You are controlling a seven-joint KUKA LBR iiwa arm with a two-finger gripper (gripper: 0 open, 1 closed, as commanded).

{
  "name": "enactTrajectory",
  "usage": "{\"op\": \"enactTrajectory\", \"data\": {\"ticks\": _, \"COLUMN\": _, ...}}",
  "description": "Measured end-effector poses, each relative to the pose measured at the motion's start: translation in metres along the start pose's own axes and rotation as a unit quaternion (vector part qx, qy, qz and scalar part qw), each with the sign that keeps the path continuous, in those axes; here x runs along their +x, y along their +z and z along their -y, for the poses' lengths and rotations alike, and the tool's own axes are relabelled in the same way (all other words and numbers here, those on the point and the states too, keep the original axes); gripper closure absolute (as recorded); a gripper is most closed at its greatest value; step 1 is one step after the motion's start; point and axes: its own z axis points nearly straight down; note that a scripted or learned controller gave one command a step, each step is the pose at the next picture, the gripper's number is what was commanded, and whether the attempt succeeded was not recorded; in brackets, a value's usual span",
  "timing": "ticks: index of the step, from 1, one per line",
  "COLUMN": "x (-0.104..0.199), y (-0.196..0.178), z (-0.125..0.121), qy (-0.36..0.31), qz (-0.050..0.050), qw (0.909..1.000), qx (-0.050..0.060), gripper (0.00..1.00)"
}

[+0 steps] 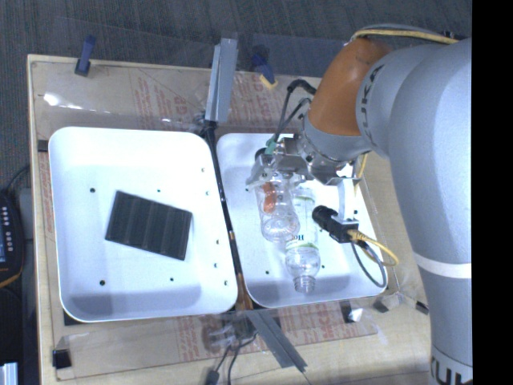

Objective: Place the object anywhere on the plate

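The gripper [276,167] hangs over a clear plastic bottle [300,259]; a dark ribbed rectangular plate [150,224] lies flat.

The desk [120,83] is a pale wooden board with faint red print under a clear sheet, standing on dark carpet [160,6]. Two shallow white bins lie on it side by side, their inner rims touching along a dark divider. The left bin [72,151] sits toward the desk's left edge; the right bin [240,147] sits just beside it. A grey metal bar [220,79] stands at the far side above the gap between them, and another grey bar [276,345] lies slanted at the near edge. Blue clips [84,54] grip the far edge.
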Motion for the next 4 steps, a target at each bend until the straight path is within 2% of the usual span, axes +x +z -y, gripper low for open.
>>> {"op": "enactTrajectory", "data": {"ticks": 1, "x": 0.092, "y": 0.000, "z": -0.024, "qy": -0.072, "qz": 0.001, "qw": 0.9974, "qx": -0.001, "gripper": 1.00}}
{"op": "enactTrajectory", "data": {"ticks": 2, "x": 0.138, "y": -0.056, "z": -0.028, "qy": -0.060, "qz": 0.001, "qw": 0.9982, "qx": -0.001, "gripper": 1.00}}
{"op": "enactTrajectory", "data": {"ticks": 3, "x": 0.140, "y": -0.063, "z": -0.028, "qy": -0.065, "qz": 0.002, "qw": 0.9979, "qx": 0.002, "gripper": 1.00}}
{"op": "enactTrajectory", "data": {"ticks": 4, "x": 0.205, "y": -0.014, "z": -0.025, "qy": -0.088, "qz": 0.002, "qw": 0.9961, "qx": 0.001, "gripper": 1.00}}
